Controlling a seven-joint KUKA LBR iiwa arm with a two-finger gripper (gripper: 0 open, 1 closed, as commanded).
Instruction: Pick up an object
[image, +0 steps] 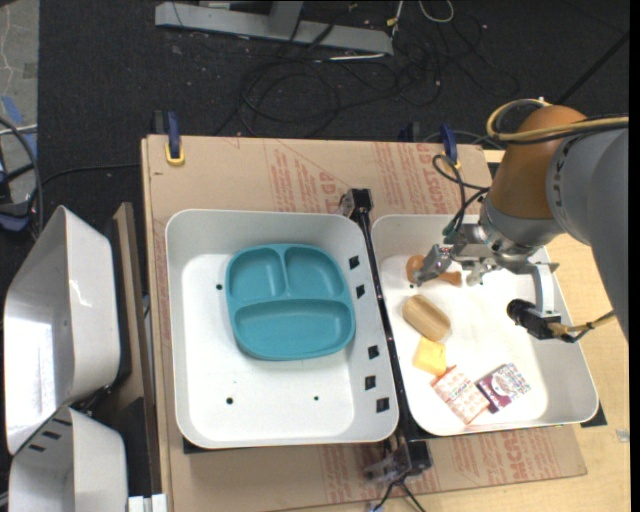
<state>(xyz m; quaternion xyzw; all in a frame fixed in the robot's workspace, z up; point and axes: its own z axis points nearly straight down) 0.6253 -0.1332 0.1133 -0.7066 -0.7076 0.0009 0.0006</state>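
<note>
My gripper (455, 268) hangs low over the far left part of the right bin (570, 350), and its jaws look open. A small orange object (415, 267) lies just left of it, touching or nearly touching the left finger (434, 264). Nearer the camera in the same bin lie a tan bread-like block (427, 318), a yellow wedge (430, 356), a red-and-white packet (458, 394) and a purple-and-white packet (503, 384). Nothing is held between the fingers.
The left bin (195, 330) holds a teal divided plate (290, 301). A black divider (378, 300) runs between the two bins. The arm's grey body and orange band (535, 160) overhang the right bin's far corner. White containers (55, 310) stand left of the bench.
</note>
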